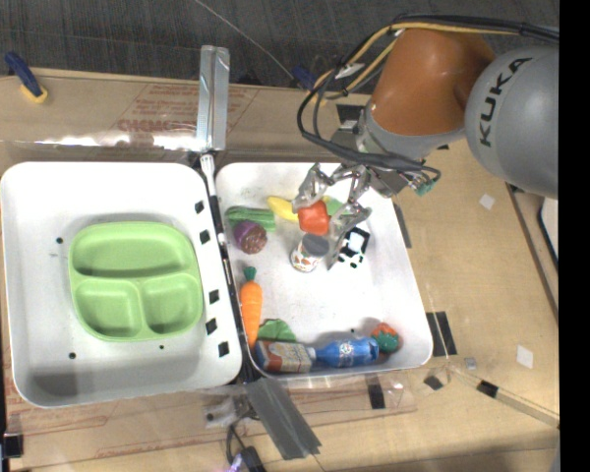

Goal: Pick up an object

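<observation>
My gripper [326, 205] hangs over the upper middle of the right bin [398, 293], under the orange wrist band. An orange-red toy piece [315, 217] sits between its metal fingers, which are shut on it. Just below stands a small grey-and-white cup-like object [310, 254], and a black-and-white item [352, 245] lies to its right. A yellow banana [282, 207], a green vegetable [243, 216] and a dark purple ball [251, 236] lie to the gripper's left.
A carrot [250, 301] lies along the right bin's left wall. A blue bottle [349, 350], a packet [283, 357] and a red toy [386, 338] line its front wall. The left bin [29, 214] holds a green divided tray [133, 280].
</observation>
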Controlling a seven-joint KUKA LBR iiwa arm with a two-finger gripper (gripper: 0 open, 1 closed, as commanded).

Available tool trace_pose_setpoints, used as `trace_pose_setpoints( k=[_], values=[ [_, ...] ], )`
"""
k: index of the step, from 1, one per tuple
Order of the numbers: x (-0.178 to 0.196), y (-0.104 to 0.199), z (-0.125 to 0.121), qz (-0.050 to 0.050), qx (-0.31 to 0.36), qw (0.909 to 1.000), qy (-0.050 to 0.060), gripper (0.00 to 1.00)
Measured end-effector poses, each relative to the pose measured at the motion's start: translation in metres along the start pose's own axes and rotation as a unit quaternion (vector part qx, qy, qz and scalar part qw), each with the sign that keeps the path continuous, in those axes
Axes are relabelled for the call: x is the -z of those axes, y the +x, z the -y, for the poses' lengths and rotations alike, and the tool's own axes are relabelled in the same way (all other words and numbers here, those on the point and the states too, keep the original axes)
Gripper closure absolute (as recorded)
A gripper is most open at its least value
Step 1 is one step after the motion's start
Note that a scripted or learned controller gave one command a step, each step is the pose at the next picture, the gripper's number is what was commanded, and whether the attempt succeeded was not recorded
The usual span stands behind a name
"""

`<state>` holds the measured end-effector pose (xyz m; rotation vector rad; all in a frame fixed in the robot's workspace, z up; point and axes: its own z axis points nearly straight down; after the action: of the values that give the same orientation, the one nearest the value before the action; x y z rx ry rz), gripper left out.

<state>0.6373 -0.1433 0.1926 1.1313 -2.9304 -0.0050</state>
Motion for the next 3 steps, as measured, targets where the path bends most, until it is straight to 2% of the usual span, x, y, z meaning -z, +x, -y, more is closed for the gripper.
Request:
trace_pose_setpoints(
  k=[1,2,3],
  values=[
    [0.036,-0.040,-0.013,0.002,-0.019,0.9998,0.003,1.00],
    [0.073,-0.071,-0.047,0.002,-0.042,0.9991,0.003,1.00],
    [0.057,-0.031,-0.078,0.000,-0.097,0.9953,0.002,1.00]
  ],
)
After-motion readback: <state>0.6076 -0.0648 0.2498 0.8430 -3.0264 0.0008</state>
